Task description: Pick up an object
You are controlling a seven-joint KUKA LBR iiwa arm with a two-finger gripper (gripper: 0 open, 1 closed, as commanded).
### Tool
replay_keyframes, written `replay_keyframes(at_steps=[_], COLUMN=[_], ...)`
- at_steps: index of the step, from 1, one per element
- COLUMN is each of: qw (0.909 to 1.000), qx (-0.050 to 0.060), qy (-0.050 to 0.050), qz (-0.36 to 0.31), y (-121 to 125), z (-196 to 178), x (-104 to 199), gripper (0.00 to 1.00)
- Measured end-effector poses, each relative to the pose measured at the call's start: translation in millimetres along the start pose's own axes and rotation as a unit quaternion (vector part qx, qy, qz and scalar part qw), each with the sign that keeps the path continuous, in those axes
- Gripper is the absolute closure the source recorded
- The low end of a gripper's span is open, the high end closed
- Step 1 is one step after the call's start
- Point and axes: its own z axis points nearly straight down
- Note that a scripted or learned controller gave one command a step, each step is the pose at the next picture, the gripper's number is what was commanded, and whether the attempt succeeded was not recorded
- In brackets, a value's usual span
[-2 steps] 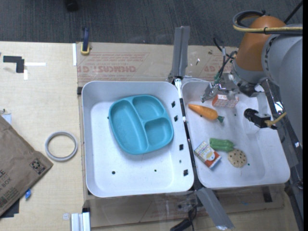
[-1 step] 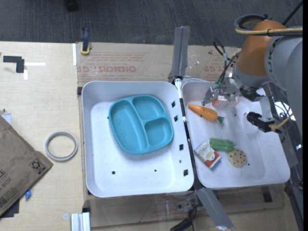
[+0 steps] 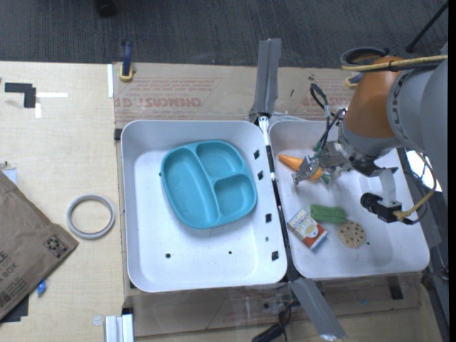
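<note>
orange carrot (image 3: 291, 162) lies in the right bin (image 3: 406, 258), upper left part, near the divider between the bins, tapered end pointing toward the left wall. gripper (image 3: 311, 171) sits right at the carrot's thicker end, touching or almost touching it — cannot tell whether the fingers are open or shut, they blur into metal and wires there, and cannot tell if the carrot is actually between them.

arm (image 3: 399, 105) comes in from the right, big grey link at the upper right, orange band above the wrist, wrist angled down and leftward into the right bin. black cables loop off the wrist, one black connector hangs over the bin's right side.

other stuff in the right bin: green piece (image 3: 328, 214) near the middle, small box (image 3: 307, 228) with a white and red face just left of and below it, round brown cookie (image 3: 351, 234) to its lower right — all three close together, apart from the carrot.

left bin (image 3: 142, 262) holds a blue divided plate (image 3: 209, 184), three compartments, lying flat around the middle.

on the bench left of the bins: roll of tape (image 3: 90, 215), brown cardboard box (image 3: 25, 244) at the left edge.
</note>
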Motion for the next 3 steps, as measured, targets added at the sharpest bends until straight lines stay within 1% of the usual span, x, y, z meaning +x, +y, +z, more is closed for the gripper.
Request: replay_keyframes(at_steps=[1,2,3], qw=[0.9955,0.9982,0.9994], qx=[0.001,-0.001,0.001], qy=[0.001,0.0,0.001], qz=[-0.094,-0.059,0.034], y=[10.2,2.3,-54.9], z=[0.3,-23.1,-13.8], x=[-1.7,-19.9,-32.9], gripper=[0.0,0.0,0.0])
